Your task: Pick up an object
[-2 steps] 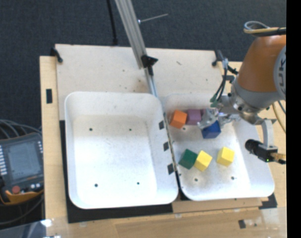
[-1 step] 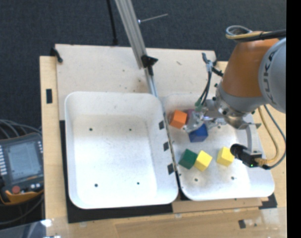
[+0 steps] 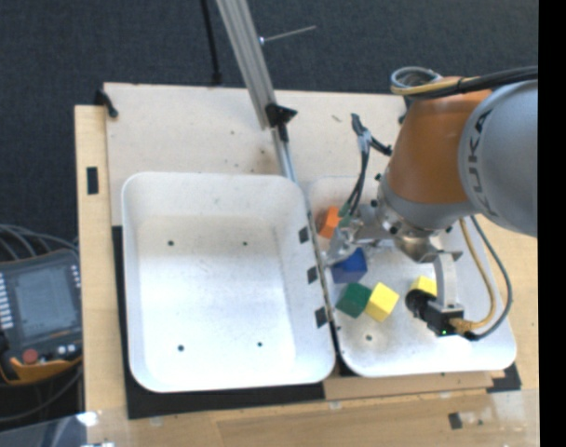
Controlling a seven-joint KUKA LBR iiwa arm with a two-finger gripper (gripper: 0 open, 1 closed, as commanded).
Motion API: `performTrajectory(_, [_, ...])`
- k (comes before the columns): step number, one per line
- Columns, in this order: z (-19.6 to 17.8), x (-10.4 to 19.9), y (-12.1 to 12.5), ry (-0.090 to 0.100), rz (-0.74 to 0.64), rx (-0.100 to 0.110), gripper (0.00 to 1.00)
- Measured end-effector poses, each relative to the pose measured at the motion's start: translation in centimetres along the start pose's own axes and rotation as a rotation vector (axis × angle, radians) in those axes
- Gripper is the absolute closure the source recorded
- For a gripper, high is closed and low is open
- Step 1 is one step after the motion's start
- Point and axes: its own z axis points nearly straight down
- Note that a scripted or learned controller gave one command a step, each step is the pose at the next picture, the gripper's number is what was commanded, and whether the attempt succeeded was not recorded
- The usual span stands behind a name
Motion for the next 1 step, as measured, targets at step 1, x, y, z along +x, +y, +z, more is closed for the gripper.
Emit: performTrajectory(1, [0.72,4.73,-1.78,0.001,-0.001,0.000,1.00])
